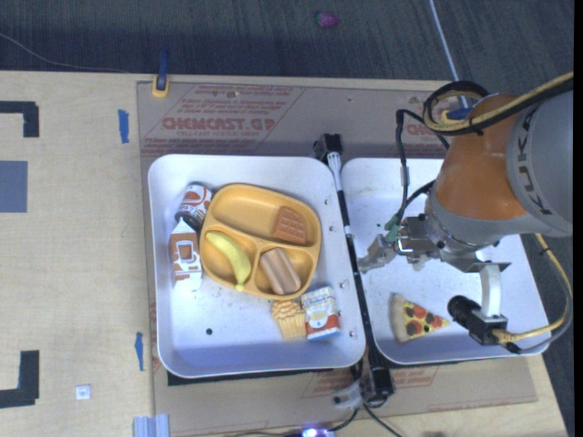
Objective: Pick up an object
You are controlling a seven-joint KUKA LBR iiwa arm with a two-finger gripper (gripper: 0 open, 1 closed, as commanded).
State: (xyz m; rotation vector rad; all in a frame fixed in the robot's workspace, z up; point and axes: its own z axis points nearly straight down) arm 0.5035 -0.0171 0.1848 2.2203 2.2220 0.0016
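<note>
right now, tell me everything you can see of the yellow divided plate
The yellow plastic-looking divided plate lies flat in the left white bin, slightly rotated. It has three compartments: the upper one holds a brown waffle-like piece, the lower left a yellow banana, the lower right a hot dog in a bun. A small can touches its upper left rim.

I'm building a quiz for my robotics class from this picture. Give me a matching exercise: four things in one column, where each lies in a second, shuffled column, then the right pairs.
Things:
1. banana
2. pizza slice
3. hot dog
4. waffle

Places:
A. floor of the right bin
B. lower right compartment of the yellow tray
C. upper right compartment of the yellow tray
D. lower left compartment of the yellow tray

Pairs: 1-D, 2-A, 3-B, 4-C
</note>
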